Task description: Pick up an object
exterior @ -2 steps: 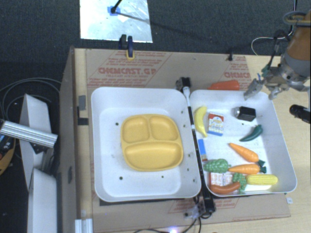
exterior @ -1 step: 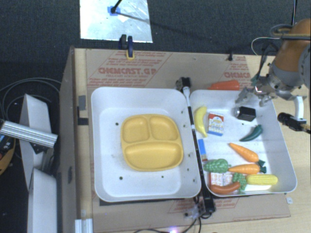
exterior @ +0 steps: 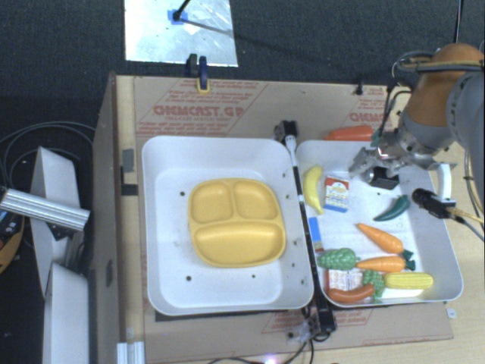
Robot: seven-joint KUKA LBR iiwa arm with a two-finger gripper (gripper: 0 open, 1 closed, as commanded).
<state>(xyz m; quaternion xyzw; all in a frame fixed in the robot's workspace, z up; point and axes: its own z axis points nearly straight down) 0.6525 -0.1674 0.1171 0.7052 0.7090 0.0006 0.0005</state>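
The grey arm (exterior: 447, 97), with its rounded orange band, reaches in from the right and hangs over the upper part of the right bin (exterior: 447, 268), a shallow tray of smooth white plastic with rounded corners. Its hand (exterior: 377, 167) is a cluster of dark metal and black parts above the bin floor, and whether it is spread or pressed together cannot be told, nor is any object seen in it. Just left of the hand lie a curved yellow banana (exterior: 312, 189) along the bin's left wall and a small boxy carton (exterior: 337, 193) in red, white and blue. A slim dark green pepper (exterior: 392, 208) lies below the hand, and a tapered orange carrot (exterior: 380, 238) sits lower still. At the bin's near end the toys crowd together (all glossy moulded plastic): a knobbly green broccoli (exterior: 338, 259), a second carrot (exterior: 383, 264), a ridged yellow corn cob (exterior: 408, 281) and a red sausage (exterior: 345, 296) at the front edge. The left bin (exterior: 170, 279) holds a matte yellow divided plate (exterior: 236, 222) with three compartments. Both bins rest on a printed brown cardboard sheet (exterior: 227, 108) covering the worktop.
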